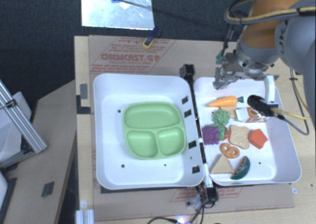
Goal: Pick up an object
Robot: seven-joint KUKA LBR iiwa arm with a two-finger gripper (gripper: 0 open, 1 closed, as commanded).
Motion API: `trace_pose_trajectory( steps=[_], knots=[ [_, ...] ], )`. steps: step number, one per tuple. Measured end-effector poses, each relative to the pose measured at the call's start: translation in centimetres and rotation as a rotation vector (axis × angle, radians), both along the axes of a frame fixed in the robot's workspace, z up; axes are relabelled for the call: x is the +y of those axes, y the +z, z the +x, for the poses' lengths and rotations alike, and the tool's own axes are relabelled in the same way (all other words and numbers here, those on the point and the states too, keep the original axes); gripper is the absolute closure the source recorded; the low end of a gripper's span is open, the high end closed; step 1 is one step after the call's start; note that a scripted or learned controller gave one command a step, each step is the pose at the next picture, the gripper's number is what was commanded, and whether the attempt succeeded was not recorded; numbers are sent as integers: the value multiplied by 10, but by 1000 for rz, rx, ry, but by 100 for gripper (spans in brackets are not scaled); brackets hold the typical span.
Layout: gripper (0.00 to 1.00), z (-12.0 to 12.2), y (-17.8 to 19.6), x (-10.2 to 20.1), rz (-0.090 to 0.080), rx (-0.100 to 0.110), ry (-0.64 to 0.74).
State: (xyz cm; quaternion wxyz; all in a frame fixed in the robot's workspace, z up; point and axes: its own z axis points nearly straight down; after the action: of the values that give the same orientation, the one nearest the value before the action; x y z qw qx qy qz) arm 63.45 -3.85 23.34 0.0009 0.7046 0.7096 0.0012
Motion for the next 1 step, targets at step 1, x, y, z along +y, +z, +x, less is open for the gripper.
trace_pose_trajectory(
  steps=[1],
  knots=[
    [100,-7,-19,-4,-1,2,-6]
  ],
)
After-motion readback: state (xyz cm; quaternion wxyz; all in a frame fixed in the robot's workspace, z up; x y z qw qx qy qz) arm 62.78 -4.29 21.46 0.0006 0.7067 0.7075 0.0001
